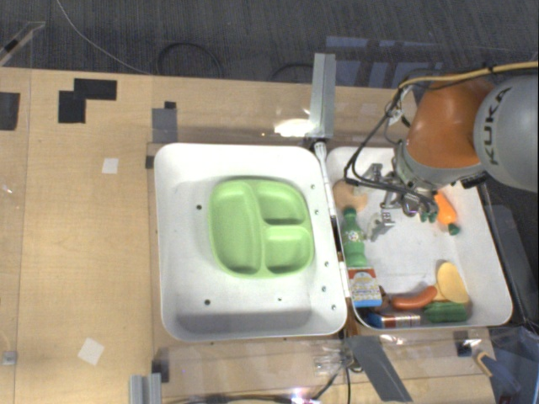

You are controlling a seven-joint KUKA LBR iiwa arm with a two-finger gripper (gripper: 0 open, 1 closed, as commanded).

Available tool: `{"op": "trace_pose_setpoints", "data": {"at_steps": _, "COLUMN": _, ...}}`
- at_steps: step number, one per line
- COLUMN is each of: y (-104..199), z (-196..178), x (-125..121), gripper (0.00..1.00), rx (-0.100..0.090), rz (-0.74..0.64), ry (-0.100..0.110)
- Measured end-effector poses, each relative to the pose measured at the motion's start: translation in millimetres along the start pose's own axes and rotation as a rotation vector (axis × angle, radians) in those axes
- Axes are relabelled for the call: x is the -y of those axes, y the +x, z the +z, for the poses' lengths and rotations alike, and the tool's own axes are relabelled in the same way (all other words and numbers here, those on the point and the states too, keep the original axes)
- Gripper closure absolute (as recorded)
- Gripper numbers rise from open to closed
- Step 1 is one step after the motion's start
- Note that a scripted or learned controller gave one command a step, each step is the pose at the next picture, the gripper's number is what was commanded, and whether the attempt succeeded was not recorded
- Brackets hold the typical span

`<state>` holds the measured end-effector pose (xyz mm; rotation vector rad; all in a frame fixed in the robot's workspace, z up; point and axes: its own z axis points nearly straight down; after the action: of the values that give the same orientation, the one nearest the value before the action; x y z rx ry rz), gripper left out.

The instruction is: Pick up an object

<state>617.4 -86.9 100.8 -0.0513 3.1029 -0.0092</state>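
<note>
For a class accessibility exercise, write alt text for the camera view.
A grey and orange arm's tool hangs over the right bin, which holds a green bottle, a carrot and other toy food. The left bin holds a green divided tray.

A light wood bench [76, 251] fills the view from nine o'clock down to six, with black patches [84, 98] toward ten o'clock and small pale squares [110, 166] on its left part. Dark grey carpet [210, 15] runs across twelve o'clock, crossed by a thin cable [84, 34]. A glare spot [290, 128] shines just above centre.
</note>
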Motion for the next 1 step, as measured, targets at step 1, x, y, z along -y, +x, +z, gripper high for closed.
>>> {"op": "trace_pose_setpoints", "data": {"at_steps": 1, "y": 2.8, "z": 0.2, "x": -1.9, "gripper": 0.00, "rx": 0.003, "rz": 0.035, "ry": 0.000}}
